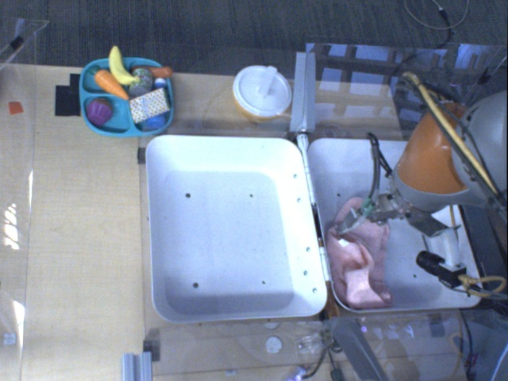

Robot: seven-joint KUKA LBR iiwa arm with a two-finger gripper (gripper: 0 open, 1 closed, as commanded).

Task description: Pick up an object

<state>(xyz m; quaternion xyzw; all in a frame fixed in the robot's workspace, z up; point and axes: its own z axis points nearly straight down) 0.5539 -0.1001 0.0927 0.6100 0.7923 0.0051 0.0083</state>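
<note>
In the right bin (413, 288), a crumpled pink cloth (359, 264).

pink cloth (359, 262), white bins (230, 153), blue tray (89, 125), yellow banana (120, 68)

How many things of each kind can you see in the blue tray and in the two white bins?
Blue tray:
Banana: 1
Carrot: 1
Purple item: 1
Sponge-like block: 1
Right bin:
Pink cloth: 1
Total: 5
</note>
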